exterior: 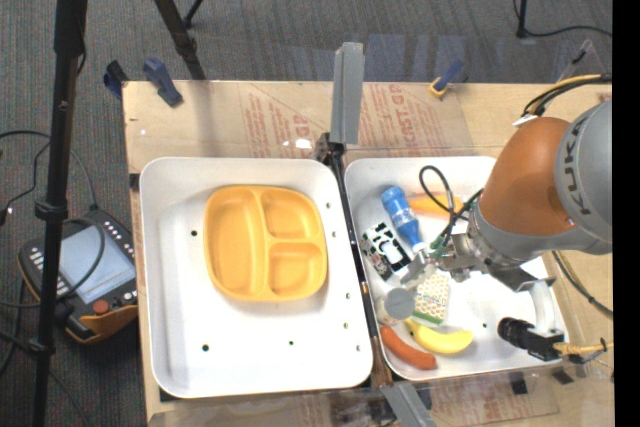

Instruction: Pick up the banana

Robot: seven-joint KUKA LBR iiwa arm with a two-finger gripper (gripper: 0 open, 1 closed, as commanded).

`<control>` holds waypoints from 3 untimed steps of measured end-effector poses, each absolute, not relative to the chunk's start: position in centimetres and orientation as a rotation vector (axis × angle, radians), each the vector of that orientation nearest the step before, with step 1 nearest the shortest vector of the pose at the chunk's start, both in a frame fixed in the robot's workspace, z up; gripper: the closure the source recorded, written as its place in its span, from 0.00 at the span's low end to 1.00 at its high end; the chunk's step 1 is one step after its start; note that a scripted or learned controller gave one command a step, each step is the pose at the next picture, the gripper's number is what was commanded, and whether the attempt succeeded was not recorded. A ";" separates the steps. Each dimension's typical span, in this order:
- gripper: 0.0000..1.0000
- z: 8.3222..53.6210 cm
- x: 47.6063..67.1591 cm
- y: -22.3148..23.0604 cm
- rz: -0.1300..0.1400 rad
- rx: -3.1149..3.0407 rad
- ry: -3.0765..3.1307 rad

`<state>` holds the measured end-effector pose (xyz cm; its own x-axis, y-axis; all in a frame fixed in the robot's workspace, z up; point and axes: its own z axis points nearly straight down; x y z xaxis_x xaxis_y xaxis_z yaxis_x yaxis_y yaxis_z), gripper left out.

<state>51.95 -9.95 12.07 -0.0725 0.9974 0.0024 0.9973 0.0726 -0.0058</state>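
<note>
The yellow banana (443, 341) lies near the front edge of the right bin (470, 167), curved, with its tips pointing away from the camera. My gripper (434, 261) hangs over the middle of that bin, below the orange wrist band. It is above and behind the banana, with a gap between them. Nothing shows between it and the banana except a pale dotted block (432, 296).
A red-orange sausage shape (408, 348) lies against the banana's left side. A grey disc (398, 302), a black-and-white item (384, 249), a blue bottle (402, 215) and an orange piece (430, 206) fill the right bin's left half. The left bin (170, 315) holds a yellow divided plate (266, 241).
</note>
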 end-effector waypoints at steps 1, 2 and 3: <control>0.00 8.9 47.7 -11.0 -0.001 -1.737 -2.624; 1.00 9.6 47.7 -11.0 -0.001 -1.739 -2.615; 1.00 8.9 54.2 -13.3 -0.001 -1.566 -2.721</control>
<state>54.16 -13.26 8.86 -0.5024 0.8646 0.0023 0.8646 0.5024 -0.0005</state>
